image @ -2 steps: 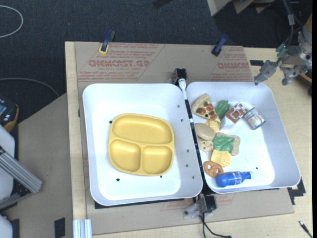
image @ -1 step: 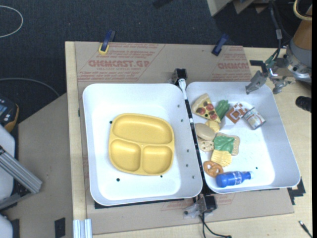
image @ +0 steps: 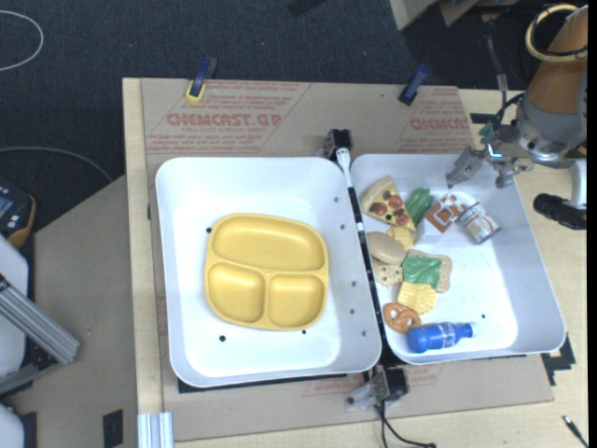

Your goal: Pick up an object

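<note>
Tray [image: 266, 271] in left bin [image: 177, 250]

My hand [image: 480, 168] hangs open over the far right corner of the right white plastic bin [image: 522, 297], holding nothing. Toy foods cluster along its left side. The left white bin [image: 177, 250] holds a yellow divided tray [image: 267, 271].

Robotics lab bench: cardboard sheet [image: 308, 110] clamped at 12 o'clock, two white bins [image: 177, 250] bolted side by side, toy food [image: 410, 250] at 3 o'clock, loose cables [image: 392, 418] at 6, dark carpet [image: 140, 26] beyond.
</note>
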